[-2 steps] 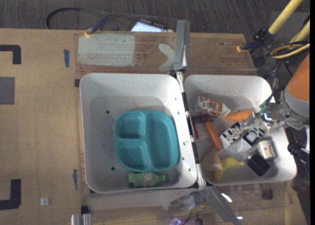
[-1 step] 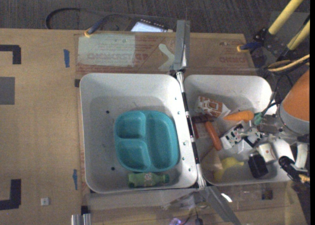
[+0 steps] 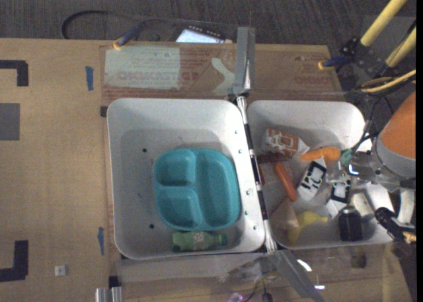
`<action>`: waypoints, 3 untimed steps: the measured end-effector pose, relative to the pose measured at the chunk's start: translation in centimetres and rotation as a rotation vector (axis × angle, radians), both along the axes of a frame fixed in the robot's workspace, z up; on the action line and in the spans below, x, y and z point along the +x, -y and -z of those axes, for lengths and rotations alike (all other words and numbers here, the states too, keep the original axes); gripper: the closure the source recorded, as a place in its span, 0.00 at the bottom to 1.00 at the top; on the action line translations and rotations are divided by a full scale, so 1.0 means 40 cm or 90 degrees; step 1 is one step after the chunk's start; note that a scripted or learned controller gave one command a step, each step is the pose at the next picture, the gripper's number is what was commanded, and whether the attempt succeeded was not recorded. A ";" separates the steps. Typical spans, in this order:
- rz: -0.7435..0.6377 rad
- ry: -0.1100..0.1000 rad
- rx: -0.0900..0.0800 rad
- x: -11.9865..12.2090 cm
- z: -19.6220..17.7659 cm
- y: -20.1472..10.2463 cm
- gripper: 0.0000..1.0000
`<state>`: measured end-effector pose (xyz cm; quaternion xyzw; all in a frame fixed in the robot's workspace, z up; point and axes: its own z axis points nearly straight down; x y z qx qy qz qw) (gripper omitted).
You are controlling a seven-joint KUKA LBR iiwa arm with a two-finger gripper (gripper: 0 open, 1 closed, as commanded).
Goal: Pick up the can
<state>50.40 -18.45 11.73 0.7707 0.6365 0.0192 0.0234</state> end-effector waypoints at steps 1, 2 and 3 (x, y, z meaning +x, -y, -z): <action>0.074 -0.039 0.009 0.131 -0.149 0.036 1.00; 0.217 -0.038 0.013 0.152 -0.202 0.045 1.00; 0.227 -0.038 0.013 0.195 -0.135 0.073 1.00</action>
